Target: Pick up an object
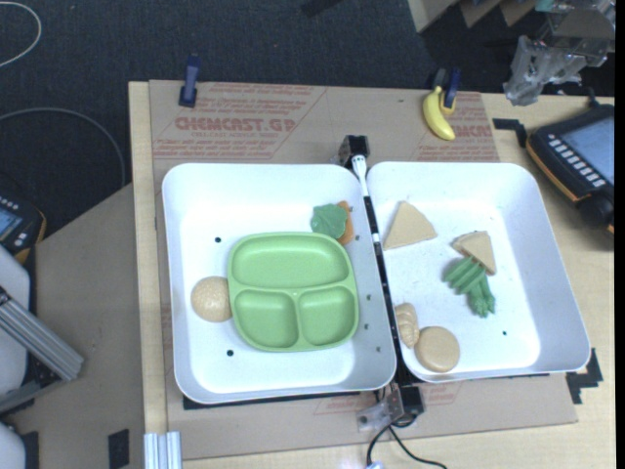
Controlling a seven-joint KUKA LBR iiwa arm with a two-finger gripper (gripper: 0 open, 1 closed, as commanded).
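The gripper hangs high beyond the bench's far right corner, nothing in it; I can't tell how it's set. So this looks like the approach step: next, drop over a target. Right white bin: two tan wedges, one green bundle, two tan rounds. Left white bin: one green divided tray, one tan round, one green-orange piece.

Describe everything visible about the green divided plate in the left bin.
The light green divided plastic plate is a rounded rectangle with three sunken compartments: one long one across the far side, two smaller ones nearer the camera. It looks smooth, matte and bare inside. It lies flat, right way up, on the floor of the left white bin, toward its right half. A round tan cookie-like piece rests against its left edge; a dark green leafy toy sits at its far right corner.
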